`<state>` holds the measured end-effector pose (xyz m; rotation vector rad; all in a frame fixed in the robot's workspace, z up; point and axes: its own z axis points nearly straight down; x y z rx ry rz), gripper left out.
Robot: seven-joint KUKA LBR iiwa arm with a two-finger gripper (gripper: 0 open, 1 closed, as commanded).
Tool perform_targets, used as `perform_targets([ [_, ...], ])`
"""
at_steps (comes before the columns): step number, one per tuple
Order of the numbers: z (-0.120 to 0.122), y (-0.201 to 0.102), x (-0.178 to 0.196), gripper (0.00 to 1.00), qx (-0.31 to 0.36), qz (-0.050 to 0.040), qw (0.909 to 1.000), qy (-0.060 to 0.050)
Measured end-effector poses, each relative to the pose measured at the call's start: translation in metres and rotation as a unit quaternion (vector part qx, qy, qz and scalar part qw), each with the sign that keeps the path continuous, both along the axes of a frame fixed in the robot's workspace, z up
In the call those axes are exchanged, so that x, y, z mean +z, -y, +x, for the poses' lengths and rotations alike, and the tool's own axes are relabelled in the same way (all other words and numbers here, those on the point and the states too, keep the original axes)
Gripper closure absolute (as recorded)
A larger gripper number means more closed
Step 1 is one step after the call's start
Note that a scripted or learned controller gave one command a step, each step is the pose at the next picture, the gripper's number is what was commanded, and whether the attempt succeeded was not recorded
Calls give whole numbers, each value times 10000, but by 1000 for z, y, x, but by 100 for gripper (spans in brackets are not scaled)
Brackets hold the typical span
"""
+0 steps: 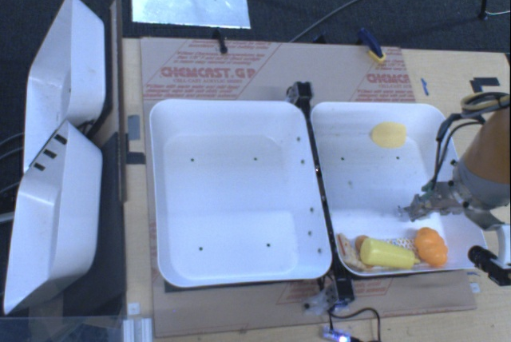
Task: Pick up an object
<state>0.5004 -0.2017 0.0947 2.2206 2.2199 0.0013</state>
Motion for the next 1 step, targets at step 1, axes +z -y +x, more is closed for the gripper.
perform_targets([
  [1, 3, -3, 62, 100, 7, -4, 10000, 16],
])
